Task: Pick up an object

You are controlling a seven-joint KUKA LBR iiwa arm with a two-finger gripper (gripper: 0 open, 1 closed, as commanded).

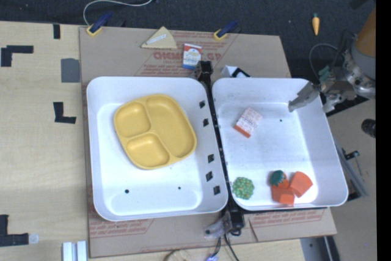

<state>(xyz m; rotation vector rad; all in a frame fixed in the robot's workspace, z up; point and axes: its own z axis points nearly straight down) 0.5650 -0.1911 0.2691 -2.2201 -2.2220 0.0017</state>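
At the right bin's (317, 150) upper right rim, pincer (303, 99) hovering, apart from every object; open or closed, cannot tell. Nothing gripped. Nearest candidate: small orange-and-white packet (247, 121), left of pincer and slightly toward the bin floor's middle, lying flat. Likely hard to pinch, could slide or slip out. Farther from pincer, at the near edge: green ball (243, 187), teal-topped orange piece (280, 187), orange block (300, 183), the last two touching. Risk there: crowded cluster against the wall, pincer catching two at once or striking the rim. Well left of pincer: left bin (104, 192) holding yellow divided plate (154, 130). Beyond bins on counter (36, 131), small red-and-white box (192, 57).
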